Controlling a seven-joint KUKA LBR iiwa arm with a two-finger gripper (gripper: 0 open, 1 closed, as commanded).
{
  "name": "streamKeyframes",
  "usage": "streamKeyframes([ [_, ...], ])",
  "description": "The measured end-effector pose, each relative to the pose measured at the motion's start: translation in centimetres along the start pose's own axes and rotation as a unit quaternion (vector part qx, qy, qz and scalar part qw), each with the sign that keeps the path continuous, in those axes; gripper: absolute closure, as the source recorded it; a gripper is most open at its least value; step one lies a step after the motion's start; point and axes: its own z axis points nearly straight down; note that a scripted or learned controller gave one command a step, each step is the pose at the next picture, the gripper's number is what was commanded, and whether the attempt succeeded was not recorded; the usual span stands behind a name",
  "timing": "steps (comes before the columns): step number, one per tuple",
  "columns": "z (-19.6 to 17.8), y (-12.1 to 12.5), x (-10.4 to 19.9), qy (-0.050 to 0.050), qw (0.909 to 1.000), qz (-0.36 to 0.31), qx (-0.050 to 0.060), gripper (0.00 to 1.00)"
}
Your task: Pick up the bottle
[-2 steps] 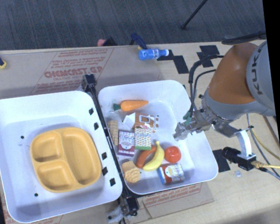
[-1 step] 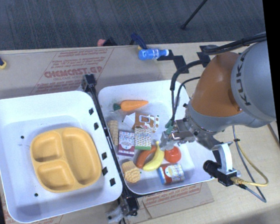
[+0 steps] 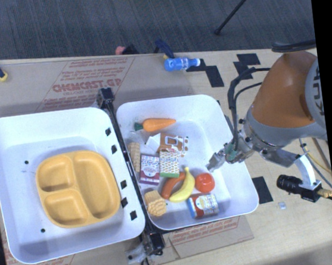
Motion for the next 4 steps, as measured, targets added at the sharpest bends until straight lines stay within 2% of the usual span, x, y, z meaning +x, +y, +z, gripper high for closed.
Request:
streamKeyframes([
  [1, 3.4, 2.4, 7.2, 0.001, 1.0, 0.009, 0.001, 1.0],
  [2, 3.6, 5.4, 16.4, 0.001, 0.9983, -0.059, 0.001, 1.0],
  [3, -8.1, 5.0, 14.8, -0.001, 0.9841, -0.177, 0.0, 1.0],
  [4, 3.6, 5.4, 16.6, 0.001, 0.9569, -0.291, 0.001, 1.0],
])
